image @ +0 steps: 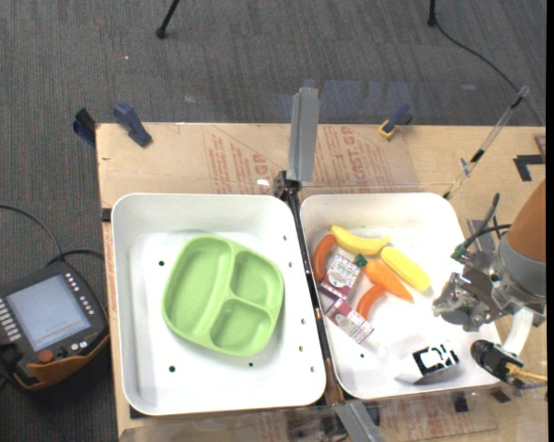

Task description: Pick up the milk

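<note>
Looking down on the cardboard-topped bench (213, 159), you have the claw (463, 298) over the right edge of the right bin (415, 215), on a grey arm (525, 265) that enters from the right. You cannot tell from this view whether the claw is apart or together, and nothing is visibly held in it.

Far to the claw's left sits the left bin (139, 247), holding a green divided plate (224, 295). Farther left still, off the bench, a handheld control pendant (42, 320) lies on the carpet.

All the food lies to the claw's left in the right bin. A banana (358, 240) lies up and to the left, and a yellow piece (404, 268) lies nearer. Three orange carrots (387, 280) lie among them.

The milk looks to be one of two small pink-and-white cartons, and you cannot tell which: the upper carton (340, 273) or the lower carton (351, 321). Both are well left of the claw and apart from it.

A small black-and-white object (436, 359) lies just below the claw, to its left.
</note>
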`<control>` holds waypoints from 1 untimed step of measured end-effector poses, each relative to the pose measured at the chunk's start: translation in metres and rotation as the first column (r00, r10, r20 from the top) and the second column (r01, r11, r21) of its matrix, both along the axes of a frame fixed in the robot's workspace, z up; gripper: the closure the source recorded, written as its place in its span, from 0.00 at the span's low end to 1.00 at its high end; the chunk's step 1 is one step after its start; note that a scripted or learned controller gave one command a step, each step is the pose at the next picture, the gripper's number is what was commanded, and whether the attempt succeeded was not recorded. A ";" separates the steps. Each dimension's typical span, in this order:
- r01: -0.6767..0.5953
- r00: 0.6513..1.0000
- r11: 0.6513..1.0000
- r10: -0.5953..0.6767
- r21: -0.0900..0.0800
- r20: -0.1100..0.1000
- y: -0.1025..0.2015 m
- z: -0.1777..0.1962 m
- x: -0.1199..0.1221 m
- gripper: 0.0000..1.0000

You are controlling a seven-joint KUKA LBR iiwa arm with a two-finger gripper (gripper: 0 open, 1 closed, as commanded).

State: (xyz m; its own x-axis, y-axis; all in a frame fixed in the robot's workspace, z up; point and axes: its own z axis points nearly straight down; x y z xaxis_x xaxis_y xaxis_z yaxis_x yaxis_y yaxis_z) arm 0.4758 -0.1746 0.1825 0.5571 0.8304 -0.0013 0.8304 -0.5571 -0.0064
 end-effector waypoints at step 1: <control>0.000 1.000 1.000 0.000 0.000 0.000 0.000 0.000 0.000 0.00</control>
State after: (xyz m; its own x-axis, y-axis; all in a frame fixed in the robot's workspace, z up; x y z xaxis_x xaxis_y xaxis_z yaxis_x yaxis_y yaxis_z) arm 0.4758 -0.1746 0.1826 0.5570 0.8305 -0.0012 0.8305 -0.5570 -0.0062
